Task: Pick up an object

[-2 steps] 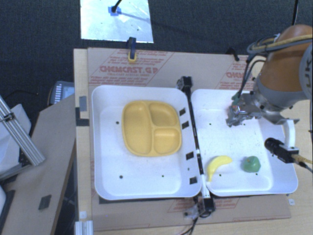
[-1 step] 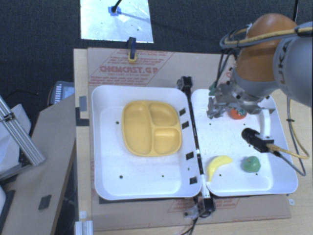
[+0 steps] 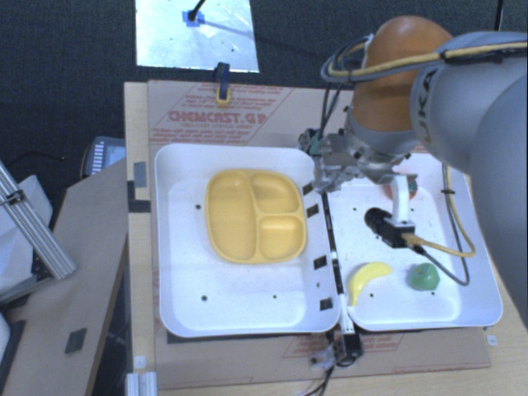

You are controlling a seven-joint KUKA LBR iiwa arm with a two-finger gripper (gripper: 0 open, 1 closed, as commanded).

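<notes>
The gripper (image 3: pixel 330 167) hung over the right bin (image 3: pixel 487 304) at about 11 o'clock, hard by the ridge it shared with the left bin (image 3: pixel 165 246). The wrist covered it from above, so whether it was clenched or released could not be told. The likely picks lay loose and well apart, probably leaving room for a descent: a banana (image 3: pixel 367 279) at 7 o'clock, a green lump (image 3: pixel 425 276) near 6, and an orange-red piece (image 3: pixel 402 190) at 12, half under the wrist. A yellow divided plate (image 3: pixel 254 217) lay flat mid left bin
</notes>
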